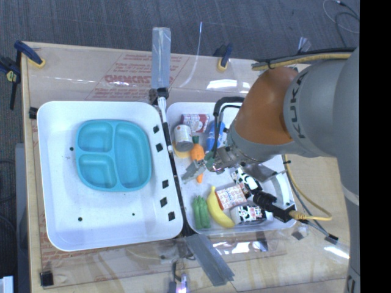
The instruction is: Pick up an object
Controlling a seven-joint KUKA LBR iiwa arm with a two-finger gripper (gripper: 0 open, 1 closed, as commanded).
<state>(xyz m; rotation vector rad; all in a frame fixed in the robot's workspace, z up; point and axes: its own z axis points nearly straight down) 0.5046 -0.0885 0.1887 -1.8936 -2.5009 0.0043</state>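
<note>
Hand (197,172) low in right bin (282,226), at clutter's left edge, just below orange ball (197,152). Grip state: cannot tell. Banana (217,209), green pepper (201,213) lie loose nearby. Blue tray (113,154) apart in left bin (55,182).

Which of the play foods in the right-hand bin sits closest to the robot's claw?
The small orange carrot-like piece, just left of the gripper. The banana and the green vegetable lie further off, toward the bin's near edge.

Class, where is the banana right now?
The banana lies in the right bin, near its front edge, between the green pepper and a small carton.
</note>
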